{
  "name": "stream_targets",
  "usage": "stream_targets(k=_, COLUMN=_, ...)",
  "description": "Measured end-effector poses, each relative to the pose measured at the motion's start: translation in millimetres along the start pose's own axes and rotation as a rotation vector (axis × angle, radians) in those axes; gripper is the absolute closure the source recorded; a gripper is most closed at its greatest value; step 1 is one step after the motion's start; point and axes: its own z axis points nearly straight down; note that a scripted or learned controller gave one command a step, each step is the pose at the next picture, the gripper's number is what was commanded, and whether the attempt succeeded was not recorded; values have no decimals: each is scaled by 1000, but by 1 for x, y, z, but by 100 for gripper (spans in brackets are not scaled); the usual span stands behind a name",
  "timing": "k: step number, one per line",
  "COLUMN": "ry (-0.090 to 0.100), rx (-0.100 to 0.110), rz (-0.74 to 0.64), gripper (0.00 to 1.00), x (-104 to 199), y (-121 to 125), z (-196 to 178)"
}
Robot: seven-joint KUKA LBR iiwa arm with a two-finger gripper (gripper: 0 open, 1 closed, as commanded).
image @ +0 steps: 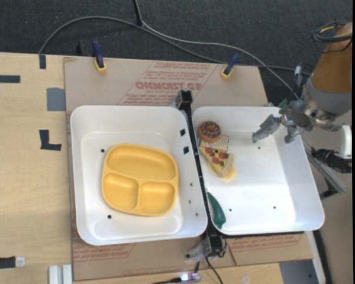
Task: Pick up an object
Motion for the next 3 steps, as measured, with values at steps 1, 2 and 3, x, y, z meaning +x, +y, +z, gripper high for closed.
stream_targets(k=1, ry=-3, rx=-13, rz=-4, gripper=0, x=0, y=3, z=-8)
stream_targets(k=2, ry=-3, rx=-9, rz=-3, gripper=0, x=-2, y=9, z=54)
stream_targets(k=3, ry=-3, rx=-9, rz=-3, gripper=0, x=-6, y=3, z=101)
